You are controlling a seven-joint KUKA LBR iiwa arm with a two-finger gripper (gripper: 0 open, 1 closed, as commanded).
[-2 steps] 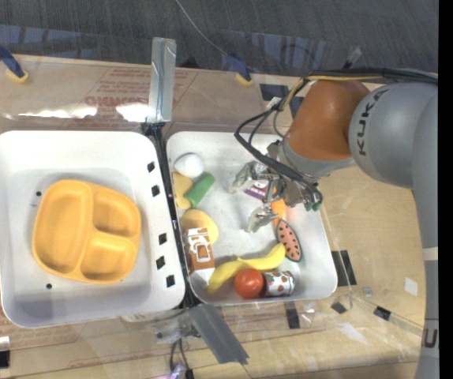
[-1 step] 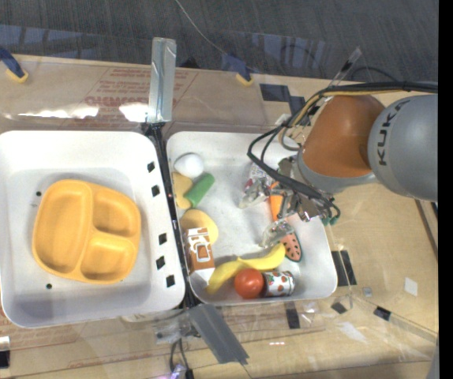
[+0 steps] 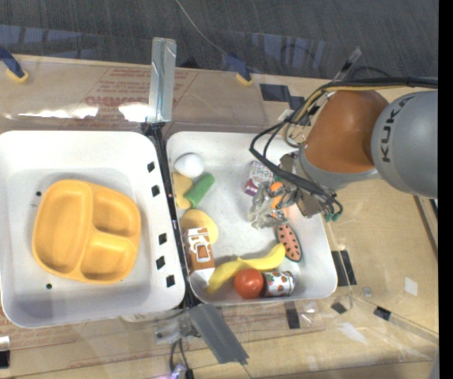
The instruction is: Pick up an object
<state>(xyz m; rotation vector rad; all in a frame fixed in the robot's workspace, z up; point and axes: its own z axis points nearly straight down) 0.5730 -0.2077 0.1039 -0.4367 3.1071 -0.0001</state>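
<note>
Objects for picking all lie in your right bin (image 3: 321,251): a white ball (image 3: 189,163) at the upper left, a green cylinder (image 3: 201,188) just below it beside a yellow piece against the divider, an orange-and-white carton (image 3: 199,247) lower down, then a banana (image 3: 246,264), a red tomato (image 3: 248,283) and a small can (image 3: 281,283) crowded together along the near wall. A slice-shaped toy with dark seeds (image 3: 289,242) rests just above the banana's tip. Your left bin (image 3: 13,164) carries a yellow divided tray (image 3: 87,229), well apart from the work area. You will note the gripper (image 3: 272,205) sits low in the right bin's middle, between a small purple item (image 3: 253,186) and the seeded slice, with the arm's orange band (image 3: 338,133) and black cables (image 3: 270,136) overhanging it. Cluttered wrist hardware and blur obscure the fingers; you cannot tell from this view how far they are spread or whether anything is pinched between them.
</note>
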